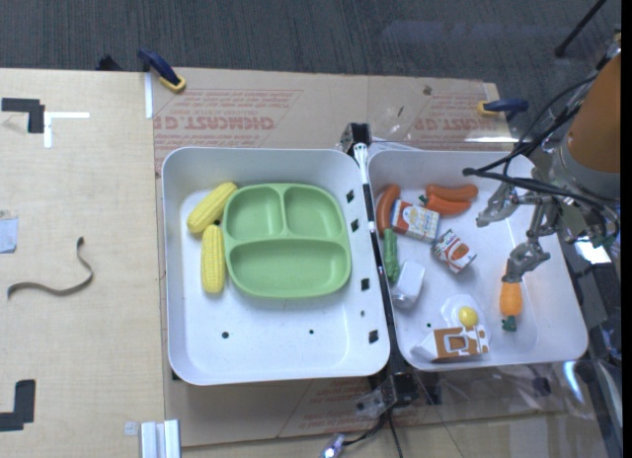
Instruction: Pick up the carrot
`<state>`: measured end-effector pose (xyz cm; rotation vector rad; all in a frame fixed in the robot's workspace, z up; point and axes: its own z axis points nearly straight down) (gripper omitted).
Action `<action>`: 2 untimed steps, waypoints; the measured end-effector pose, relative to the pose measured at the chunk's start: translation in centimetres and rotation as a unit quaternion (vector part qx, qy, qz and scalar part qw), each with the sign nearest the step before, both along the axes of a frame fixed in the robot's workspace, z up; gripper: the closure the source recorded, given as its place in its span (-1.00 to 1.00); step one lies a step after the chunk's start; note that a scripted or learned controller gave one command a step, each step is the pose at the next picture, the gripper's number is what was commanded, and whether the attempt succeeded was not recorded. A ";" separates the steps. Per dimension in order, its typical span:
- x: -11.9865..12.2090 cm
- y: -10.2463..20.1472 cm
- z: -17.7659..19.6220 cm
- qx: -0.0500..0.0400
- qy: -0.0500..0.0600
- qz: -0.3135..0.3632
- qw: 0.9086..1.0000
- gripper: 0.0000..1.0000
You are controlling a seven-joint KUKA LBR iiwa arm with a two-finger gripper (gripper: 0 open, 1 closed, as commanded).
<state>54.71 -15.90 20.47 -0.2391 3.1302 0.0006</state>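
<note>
The carrot point(510, 301), orange with a green stub at its lower end, lies in the right bin point(563, 343) near that bin's right wall. My gripper point(506, 237) hovers over the right bin, just above and slightly left of the carrot. Its fingers are spread wide, one finger point(491, 210) pointing left and the other finger point(523, 259) ending right at the carrot's top. Nothing sits between them. Whether the lower fingertip touches the carrot cannot be told.
The right bin also holds two sausages point(451, 196), two red-and-white cartons point(416, 220), a green vegetable point(391, 254), a yellow ball point(467, 317) and an orange box point(459, 344). In the left bin point(267, 352) are a green divided plate point(288, 241) and two corn cobs point(211, 259).
</note>
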 end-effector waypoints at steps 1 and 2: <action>-0.5 -6.3 -11.2 0.000 -0.001 -0.033 0.999 -1.00; -0.2 -6.1 -10.2 -0.001 -0.004 -0.031 1.000 1.00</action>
